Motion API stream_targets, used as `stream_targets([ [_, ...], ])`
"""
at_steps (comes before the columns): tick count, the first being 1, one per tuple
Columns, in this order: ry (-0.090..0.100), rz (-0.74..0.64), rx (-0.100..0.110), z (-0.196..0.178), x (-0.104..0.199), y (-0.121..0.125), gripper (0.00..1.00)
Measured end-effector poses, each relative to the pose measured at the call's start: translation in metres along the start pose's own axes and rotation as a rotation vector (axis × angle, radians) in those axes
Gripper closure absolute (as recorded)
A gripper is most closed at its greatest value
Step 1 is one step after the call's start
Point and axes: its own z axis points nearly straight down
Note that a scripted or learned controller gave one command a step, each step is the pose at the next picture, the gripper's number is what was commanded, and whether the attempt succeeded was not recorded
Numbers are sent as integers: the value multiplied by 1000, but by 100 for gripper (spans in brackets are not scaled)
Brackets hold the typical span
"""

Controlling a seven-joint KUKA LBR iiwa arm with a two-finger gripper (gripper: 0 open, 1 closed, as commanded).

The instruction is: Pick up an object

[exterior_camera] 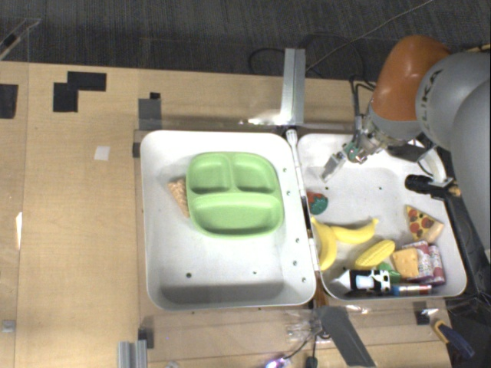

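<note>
Apparently pre-grasp: gripper (335, 164) hangs over bare floor at back of right bin (360, 194), fingers look apart w/ nothing between. Banana (345, 234) lies near bin's front-left; next move, I'd judge, calls for shifting over it, then descending.

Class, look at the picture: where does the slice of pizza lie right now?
In the camera view the pizza slice lies in the right bin, near its right wall, just above the pink packet and right of the banana.

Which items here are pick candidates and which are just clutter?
Job:
claw over the right white bin
yellow banana
pizza slice toy
dark bottle lying flat

Lying about:
green divided plastic tray in left white bin
tan waffle-like piece beside the tray
</note>
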Motion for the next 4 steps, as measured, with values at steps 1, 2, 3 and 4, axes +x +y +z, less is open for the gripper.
stream_targets([
  [1, 3, 169, -6, 8, 5, 5, 0],
  [2, 2, 265, -14, 12, 36, -46, 0],
  [3, 0, 313, -18, 11, 68, -104, 0],
  [4, -1, 343, -18, 12, 41, -59, 0],
])
